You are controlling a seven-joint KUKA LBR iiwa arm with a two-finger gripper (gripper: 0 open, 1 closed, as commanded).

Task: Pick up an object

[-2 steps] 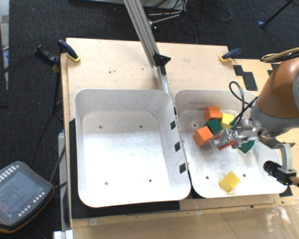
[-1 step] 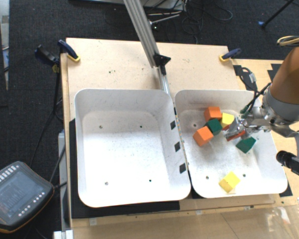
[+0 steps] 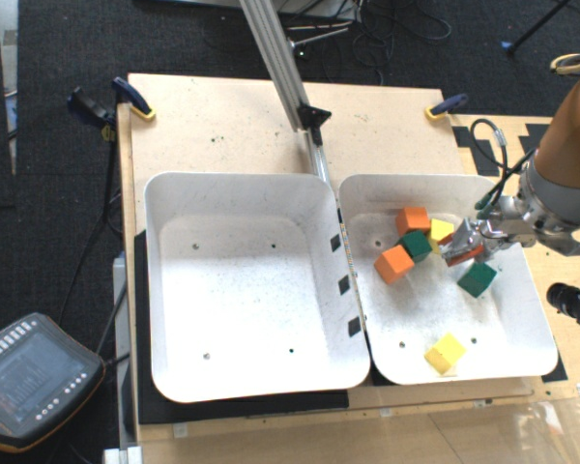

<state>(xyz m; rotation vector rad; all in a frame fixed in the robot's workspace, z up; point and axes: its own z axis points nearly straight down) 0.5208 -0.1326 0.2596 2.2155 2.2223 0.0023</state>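
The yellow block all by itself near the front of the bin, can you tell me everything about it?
The yellow block is a small cube, plain and matte, maybe foam or painted wood. It lies turned cornerwise on the floor of the right bin, near the front rim. Nothing touches it; the other blocks and the tool sit farther back.

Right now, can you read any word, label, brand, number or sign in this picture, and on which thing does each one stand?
No text can be read.
Handheld pendant, bottom left: its screen and buttons carry marks, too small and blurred to read.
Black squares on the rim between the bins: plain marks, no letters visible.
The blocks, e.g. the yellow block, show no print.
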